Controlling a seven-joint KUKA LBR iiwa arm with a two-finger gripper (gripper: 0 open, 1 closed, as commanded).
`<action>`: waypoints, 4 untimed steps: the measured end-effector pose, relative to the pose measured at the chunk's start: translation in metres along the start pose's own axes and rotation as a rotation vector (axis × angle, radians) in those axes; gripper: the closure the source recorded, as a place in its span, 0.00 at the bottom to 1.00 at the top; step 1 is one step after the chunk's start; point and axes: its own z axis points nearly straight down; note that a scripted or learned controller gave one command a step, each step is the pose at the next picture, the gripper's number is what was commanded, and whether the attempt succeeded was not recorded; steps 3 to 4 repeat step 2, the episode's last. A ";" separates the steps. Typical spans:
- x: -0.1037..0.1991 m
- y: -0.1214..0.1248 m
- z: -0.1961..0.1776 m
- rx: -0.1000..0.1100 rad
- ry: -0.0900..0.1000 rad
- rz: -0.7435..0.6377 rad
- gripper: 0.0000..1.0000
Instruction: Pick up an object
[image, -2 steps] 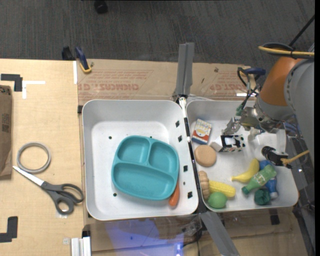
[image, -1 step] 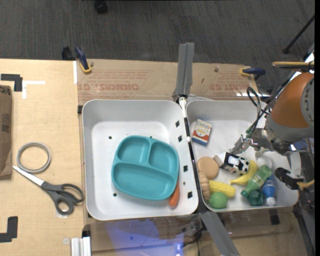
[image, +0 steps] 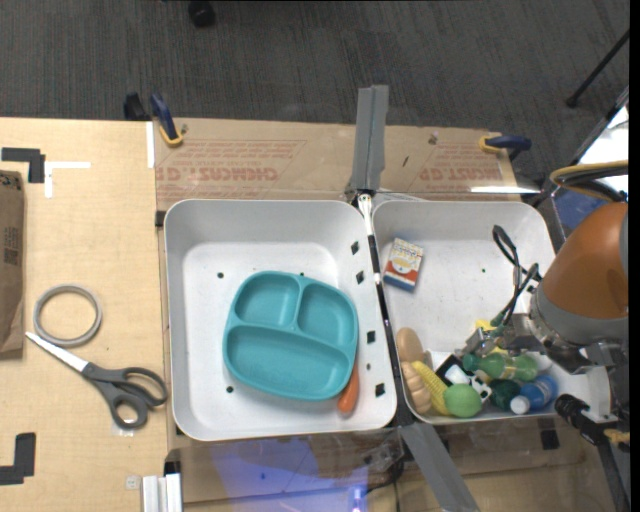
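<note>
End effector (image: 497, 345) low in the right white bin (image: 455, 225) at 4 o'clock, over a heap of small toys (image: 480, 380) jammed in the 5 o'clock corner; can't tell whether it has anything. Small white card box (image: 404, 264) sits alone at 10 o'clock, open floor around it. Left white bin (image: 200, 240): teal divided plastic plate (image: 291, 338) centre, orange carrot (image: 348, 394) against its 5 o'clock rim.

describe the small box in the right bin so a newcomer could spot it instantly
Start at the right bin, the one the arm reaches into. The small box lies alone in its upper left, near the divider, apart from the toy pile along the bottom edge. It is the only flat rectangular carton: white with blue and red print.
</note>
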 end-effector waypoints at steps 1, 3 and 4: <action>0.000 0.000 -0.008 0.000 0.001 0.002 1.00; 0.083 0.050 -0.189 0.002 -0.001 0.136 1.00; 0.083 0.050 -0.189 0.002 -0.001 0.136 1.00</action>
